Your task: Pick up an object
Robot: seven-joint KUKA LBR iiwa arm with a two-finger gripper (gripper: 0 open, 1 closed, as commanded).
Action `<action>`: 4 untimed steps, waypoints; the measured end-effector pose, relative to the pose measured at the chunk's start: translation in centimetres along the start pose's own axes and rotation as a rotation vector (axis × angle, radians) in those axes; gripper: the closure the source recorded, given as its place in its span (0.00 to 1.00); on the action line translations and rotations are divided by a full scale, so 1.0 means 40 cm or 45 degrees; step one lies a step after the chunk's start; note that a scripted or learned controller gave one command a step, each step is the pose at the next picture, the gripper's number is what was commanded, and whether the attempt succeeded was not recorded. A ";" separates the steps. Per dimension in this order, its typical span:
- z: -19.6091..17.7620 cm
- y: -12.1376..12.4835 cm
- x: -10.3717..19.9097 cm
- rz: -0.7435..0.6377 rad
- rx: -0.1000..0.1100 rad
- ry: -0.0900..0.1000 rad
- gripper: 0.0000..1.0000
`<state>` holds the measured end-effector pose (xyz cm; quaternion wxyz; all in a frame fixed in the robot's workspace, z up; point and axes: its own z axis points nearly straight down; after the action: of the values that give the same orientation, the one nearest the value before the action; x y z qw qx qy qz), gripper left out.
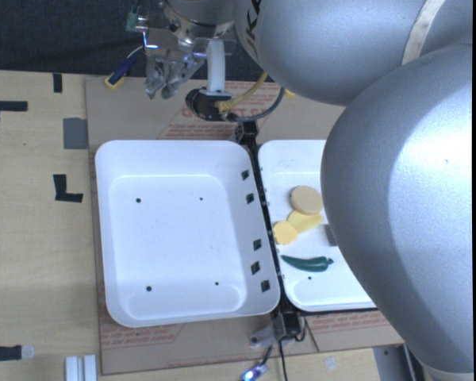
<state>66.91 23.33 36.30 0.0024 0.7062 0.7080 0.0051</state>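
The pincer hangs high past the far rim of the left bin, holding nothing; I cannot tell its spread. Well off to its right and nearer us, the right bin holds two smooth tan discs and a slim glossy green pepper, lying loose for picking.

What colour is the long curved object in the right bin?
Dark green: the pepper-shaped object, seen in the camera view.

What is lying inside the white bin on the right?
The right bin holds two yellowish pieces and a green pepper-like object. The arm covers the bin's right part, so anything there is hidden.
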 end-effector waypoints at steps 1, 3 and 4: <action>-0.310 0.000 0.003 -0.002 -0.003 0.001 1.00; -0.217 -0.108 0.001 0.001 0.006 -0.002 1.00; -0.443 0.006 -0.052 0.004 0.001 -0.003 1.00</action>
<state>66.98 21.21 54.02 0.0030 0.7072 0.7070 0.0042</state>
